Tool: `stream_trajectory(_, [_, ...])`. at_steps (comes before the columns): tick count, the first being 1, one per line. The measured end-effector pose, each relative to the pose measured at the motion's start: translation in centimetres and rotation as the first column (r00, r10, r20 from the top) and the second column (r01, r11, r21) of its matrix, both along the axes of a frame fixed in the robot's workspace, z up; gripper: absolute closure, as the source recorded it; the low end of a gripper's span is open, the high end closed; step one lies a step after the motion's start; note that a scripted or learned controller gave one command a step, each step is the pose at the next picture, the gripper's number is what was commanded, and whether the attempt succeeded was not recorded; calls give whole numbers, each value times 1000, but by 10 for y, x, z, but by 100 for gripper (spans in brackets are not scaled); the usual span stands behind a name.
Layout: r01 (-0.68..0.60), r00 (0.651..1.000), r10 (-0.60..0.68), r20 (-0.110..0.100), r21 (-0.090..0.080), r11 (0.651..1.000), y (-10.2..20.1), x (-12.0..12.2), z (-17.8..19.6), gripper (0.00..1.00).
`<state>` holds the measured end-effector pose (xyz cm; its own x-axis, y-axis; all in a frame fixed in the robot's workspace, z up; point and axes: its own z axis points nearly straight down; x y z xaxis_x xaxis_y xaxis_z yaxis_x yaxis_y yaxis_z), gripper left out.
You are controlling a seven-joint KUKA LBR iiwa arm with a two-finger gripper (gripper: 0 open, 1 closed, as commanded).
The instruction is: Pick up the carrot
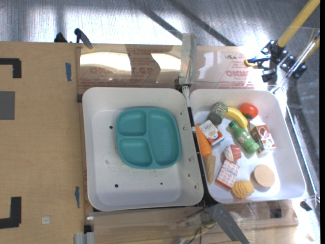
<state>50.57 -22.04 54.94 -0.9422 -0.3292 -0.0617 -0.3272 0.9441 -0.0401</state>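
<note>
Brightly and evenly lit from above. Strong glare on the clear plastic back panel (152, 67) and streaks across the grey floor (101, 9). Soft shadows inside the shallow white bins (96, 136). Slightly soft focus throughout.

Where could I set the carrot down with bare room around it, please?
The left bin has bare floor all around the teal divided plate, widest along its left wall and front edge. The plate's compartments are bare too. The right bin is crowded; the carrot lies against its left wall, and only its far-right strip and front-right corner are free.
</note>
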Motion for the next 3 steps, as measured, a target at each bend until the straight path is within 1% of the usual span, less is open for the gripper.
stream_trajectory(1, [0, 1000, 0, 14, -3, 1000, 1, 2, 13, 100])
stream_trajectory(2, [1, 1000, -1, 13, -3, 1000, 1, 2, 13, 0])
stream_trajectory(3, [1, 1000, -1, 27, -7, 1000, 2, 3, 26, 100])
